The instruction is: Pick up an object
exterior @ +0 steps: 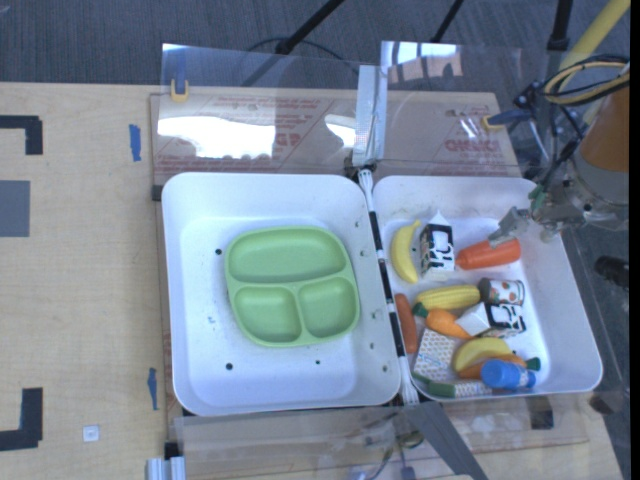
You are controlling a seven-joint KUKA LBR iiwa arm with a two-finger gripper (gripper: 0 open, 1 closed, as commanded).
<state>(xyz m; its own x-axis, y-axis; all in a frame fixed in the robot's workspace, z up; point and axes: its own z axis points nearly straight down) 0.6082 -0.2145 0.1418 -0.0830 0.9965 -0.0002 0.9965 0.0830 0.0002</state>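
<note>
Carrot [489,254] in right bin [580,318], beside banana [404,252] | tool [522,221] at carrot's tip | grip state: cannot tell

A pale wooden tabletop [80,268] is filling the left and lower part of the view, carrying black square markings [22,135] and short strips of blue tape [135,142]. Beyond its far edge a dark grey carpeted floor [120,13] is stretching away, with black tripod legs [330,8] standing on it. Clear plastic panels [260,118] are rising at the back, catching bright glare from overhead light. A yellow pole [600,23] is slanting in at the upper right.
</note>
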